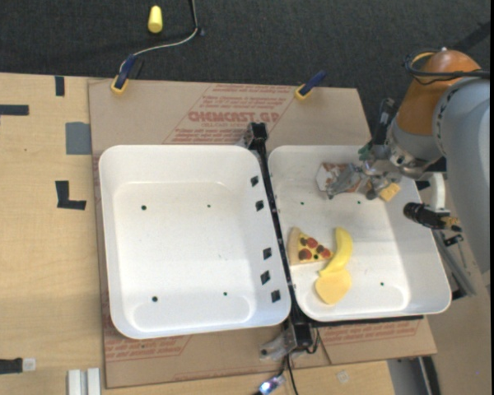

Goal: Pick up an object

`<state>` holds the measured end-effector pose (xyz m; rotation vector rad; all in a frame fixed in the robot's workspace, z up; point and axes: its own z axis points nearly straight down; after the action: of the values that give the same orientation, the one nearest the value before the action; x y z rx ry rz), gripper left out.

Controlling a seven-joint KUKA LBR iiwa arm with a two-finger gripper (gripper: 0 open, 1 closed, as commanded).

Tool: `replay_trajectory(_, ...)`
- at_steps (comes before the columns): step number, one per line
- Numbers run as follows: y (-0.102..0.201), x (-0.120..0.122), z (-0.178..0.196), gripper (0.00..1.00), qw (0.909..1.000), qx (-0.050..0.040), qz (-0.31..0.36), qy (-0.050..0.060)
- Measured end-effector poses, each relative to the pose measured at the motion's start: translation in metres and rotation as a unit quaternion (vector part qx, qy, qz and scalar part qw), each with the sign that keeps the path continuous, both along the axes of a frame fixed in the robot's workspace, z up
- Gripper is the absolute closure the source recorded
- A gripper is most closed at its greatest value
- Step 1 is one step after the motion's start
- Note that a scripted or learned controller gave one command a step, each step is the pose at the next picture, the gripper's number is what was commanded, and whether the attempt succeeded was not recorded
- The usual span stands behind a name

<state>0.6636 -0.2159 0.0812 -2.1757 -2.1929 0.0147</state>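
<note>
The right bin (412, 290) holds a toy pizza slice (306, 248) near its left wall. Touching the slice is a yellow banana (342, 248), with a flat yellow piece (333, 288) at the banana's lower end. My gripper (361, 179) is low over the bin's far right part, below the arm's orange band (426, 97). A small grey and red patterned item (333, 173) lies just left of the gripper. A small yellow block (389, 192) sits just right of it. The gripper's body hides whether either item is held.
The left bin (115, 220) stands beside the right one, with a black clipped seam (267, 220) between them. Both rest on a cardboard sheet (222, 109) held by clamps (125, 74). A cable and a yellow object (155, 19) lie on the dark floor behind.
</note>
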Motion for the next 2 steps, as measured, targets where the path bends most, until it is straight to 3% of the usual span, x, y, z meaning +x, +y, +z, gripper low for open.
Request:
replay_trajectory(1,-0.008,0.007,0.082,0.0,0.9996,-0.0162,-0.003,-0.025)
replay_trajectory(2,0.033,0.004,-0.002,0.0,0.9997,-0.0158,-0.002,-0.02)
